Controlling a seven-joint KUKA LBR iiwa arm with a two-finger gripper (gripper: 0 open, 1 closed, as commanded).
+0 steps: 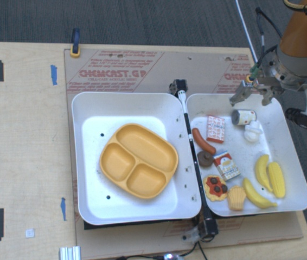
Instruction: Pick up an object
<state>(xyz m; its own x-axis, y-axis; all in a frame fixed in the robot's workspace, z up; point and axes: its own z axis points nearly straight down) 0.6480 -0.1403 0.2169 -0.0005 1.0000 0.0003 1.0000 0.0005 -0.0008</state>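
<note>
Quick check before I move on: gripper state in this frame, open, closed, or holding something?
Gripper: open, jaws spread, nothing between them; it hovers over the far edge of the right bin, just above the small can.

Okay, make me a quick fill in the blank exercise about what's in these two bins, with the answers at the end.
1. The yellow divided plate has ____ compartments.
2. The plate lies in the ____ bin in the camera view.
3. The sausage lies in the same bin as the corn cob and the two ____.
4. The end effector hovers over the ____ bin's far edge.

Missing words: three; left; bananas; right
</note>
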